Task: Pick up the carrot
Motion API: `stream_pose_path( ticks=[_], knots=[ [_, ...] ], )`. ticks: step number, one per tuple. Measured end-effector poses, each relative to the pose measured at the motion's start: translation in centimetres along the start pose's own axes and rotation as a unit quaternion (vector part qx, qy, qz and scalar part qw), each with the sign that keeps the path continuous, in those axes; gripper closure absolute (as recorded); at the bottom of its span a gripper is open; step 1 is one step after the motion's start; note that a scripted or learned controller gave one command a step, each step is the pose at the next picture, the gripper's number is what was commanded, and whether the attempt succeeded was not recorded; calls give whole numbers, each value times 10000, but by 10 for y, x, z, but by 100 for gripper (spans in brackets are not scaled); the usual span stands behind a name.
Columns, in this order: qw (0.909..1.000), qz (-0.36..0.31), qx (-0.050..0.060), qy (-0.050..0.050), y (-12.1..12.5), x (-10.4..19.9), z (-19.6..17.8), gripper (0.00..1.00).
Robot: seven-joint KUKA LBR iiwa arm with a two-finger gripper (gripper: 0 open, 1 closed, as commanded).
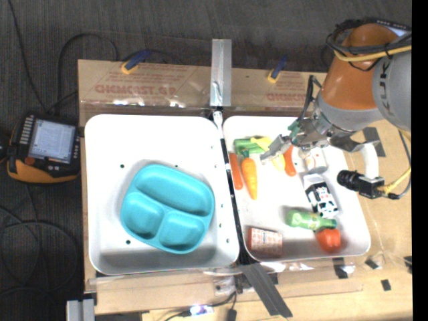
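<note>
Dark carpet surrounds a wooden bench [167, 85] that bears two white bins side by side. On the floor, far left of the jaws, lies a pendant [45, 146] with a lit screen.

The arm [364, 72], grey with an orange band, reaches in from the right and ends over the upper middle of the right bin [354, 243]. Its gripper [286, 146] points leftward; the jaws look slightly parted with nothing between them, though the angle makes this hard to judge.

The left bin [107, 139], well left of the jaws, holds a blue tray [167, 206] with three compartments.

In the right bin, the carrot [249, 176] lies just left of and below the jaws, apart from them, its thick end up and its tip pointing down. A green and yellow item [251, 144] lies just left of the jaws, above the carrot. A thin orange stick [236, 172] lies along the bin's left wall, beside the carrot. A small orange-red piece [289, 162] sits right under the jaws. Lower right of them lie a black-and-white toy [323, 202], a green item [304, 219] and a red tomato [329, 239]. A brown packet [266, 241] lies well below them.
</note>
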State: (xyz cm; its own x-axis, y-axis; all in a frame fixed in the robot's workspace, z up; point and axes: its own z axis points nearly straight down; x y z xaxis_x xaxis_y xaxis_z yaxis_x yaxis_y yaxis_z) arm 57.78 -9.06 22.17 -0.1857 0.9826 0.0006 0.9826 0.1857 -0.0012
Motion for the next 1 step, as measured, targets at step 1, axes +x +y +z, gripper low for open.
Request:
stream_pose_path(
  ticks=[1],
  knots=[
    [9436, -3311, -11, -3, 28, 14, 31, 0]
  ],
)
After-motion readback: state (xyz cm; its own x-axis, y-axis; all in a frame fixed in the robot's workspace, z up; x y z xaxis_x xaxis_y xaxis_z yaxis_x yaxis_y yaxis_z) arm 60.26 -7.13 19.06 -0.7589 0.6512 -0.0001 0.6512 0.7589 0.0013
